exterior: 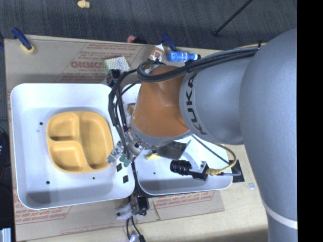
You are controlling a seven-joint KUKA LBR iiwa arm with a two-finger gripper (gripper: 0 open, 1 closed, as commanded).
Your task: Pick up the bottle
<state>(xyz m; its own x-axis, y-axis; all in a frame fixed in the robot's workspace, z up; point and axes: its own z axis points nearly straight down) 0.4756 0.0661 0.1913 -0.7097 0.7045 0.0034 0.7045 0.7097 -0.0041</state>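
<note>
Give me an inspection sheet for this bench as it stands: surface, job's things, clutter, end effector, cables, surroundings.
Surface: cardboard-topped bench bearing a left bin and a right bin, side by side.
Job's things: nothing seen; the arm covers most of the right bin.
Clutter: yellow divided plate lying in the left bin.
End effector: end effector over the seam between the bins.
Cables: black cables loop beside the orange band.
Surroundings: dark floor with a small yellow scrap; blue clamp at the bench's far left corner.
</note>
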